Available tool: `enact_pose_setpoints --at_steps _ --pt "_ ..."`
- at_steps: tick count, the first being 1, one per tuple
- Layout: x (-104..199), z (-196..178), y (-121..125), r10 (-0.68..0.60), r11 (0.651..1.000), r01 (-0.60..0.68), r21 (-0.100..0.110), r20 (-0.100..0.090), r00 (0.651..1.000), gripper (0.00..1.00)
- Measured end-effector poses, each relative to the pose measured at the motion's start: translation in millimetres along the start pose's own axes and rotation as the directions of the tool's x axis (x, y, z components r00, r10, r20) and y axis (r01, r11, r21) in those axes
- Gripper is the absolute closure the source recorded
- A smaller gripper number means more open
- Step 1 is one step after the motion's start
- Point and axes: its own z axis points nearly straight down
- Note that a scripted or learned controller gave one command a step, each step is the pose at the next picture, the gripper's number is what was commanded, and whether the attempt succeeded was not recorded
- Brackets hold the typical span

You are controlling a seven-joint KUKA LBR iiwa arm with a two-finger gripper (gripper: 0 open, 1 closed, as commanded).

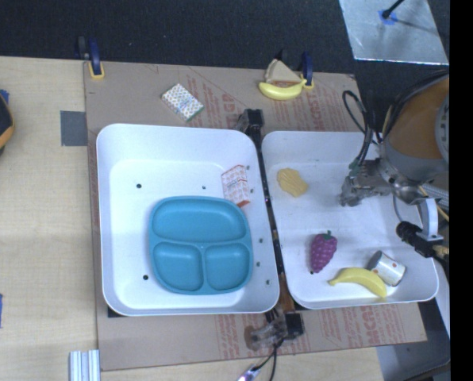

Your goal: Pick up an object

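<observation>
Two white bins: left, right. Two bananas. One blue divided tray, one grape bunch, one yellow lump, two small packets.

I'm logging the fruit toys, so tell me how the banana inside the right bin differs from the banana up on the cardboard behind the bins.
The banana in the right bin lies near the bin's front edge, next to a small white can; the banana on the cardboard lies outside both bins, against a pale wedge-shaped item. The bin banana looks longer and runs at a slant; the cardboard one curves upward at its ends. Both are yellow.
</observation>
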Motion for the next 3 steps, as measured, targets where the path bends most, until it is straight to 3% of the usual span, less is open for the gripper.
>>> enact_pose_setpoints --at_steps 1,2,3 --pt "59 -50 -79 0.0 1.0 0.0 -0.001 -0.001 1.0 1.0" --pt "59 -50 -79 0.001 1.0 -0.001 -0.001 -0.001 1.0 0.0" --pt "78 8 -112 0.001 1.0 -0.001 0.0 -0.001 1.0 0.0"
